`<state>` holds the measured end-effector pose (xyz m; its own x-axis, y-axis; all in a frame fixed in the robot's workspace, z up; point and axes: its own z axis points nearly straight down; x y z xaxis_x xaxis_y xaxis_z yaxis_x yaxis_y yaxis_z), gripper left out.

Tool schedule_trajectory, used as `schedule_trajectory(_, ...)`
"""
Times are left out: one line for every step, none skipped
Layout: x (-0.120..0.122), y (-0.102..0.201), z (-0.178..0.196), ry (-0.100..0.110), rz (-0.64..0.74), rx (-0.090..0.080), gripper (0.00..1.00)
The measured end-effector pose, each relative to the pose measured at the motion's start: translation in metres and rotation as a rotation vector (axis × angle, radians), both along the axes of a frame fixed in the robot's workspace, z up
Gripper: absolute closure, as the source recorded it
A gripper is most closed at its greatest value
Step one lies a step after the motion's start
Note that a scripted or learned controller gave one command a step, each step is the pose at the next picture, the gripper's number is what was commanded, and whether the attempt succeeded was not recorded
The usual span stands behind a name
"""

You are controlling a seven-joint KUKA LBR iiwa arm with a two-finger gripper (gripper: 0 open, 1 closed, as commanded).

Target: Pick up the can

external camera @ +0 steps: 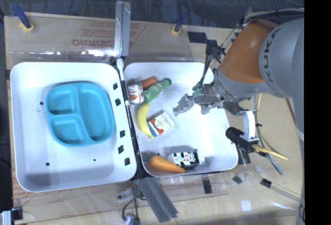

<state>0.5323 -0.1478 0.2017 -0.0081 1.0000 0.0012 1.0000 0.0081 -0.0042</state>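
Observation:
The can (pixel 135 93) is small, red and white, and stands near the left wall of the right bin (pixel 217 138), by the divider. It touches a green bottle (pixel 156 89) on its right, and a brown sausage (pixel 149 82) lies just above it. My gripper (pixel 195 106) hovers over the middle of the right bin, about a hand's width right of the can. Its fingers are spread open and nothing is between them.
A banana (pixel 143 117) and a small carton (pixel 161 123) lie below the can. A carrot (pixel 164 164) and a black-and-white box (pixel 185 158) rest at the bin's front edge. The left bin (pixel 26 131) holds a blue divided plate (pixel 80 113).

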Motion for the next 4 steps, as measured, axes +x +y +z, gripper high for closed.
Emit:
schedule_trajectory(-0.044, -0.001, -0.111, -0.001, 0.114, 0.000, 0.00)
schedule_trajectory(-0.043, -0.001, -0.101, -0.001, 0.120, -0.001, 1.00)
schedule_trajectory(-0.043, -0.001, -0.101, -0.002, 0.120, -0.001, 0.00)
schedule_trajectory(-0.056, 0.054, -0.111, -0.001, 0.159, 0.001, 0.00)
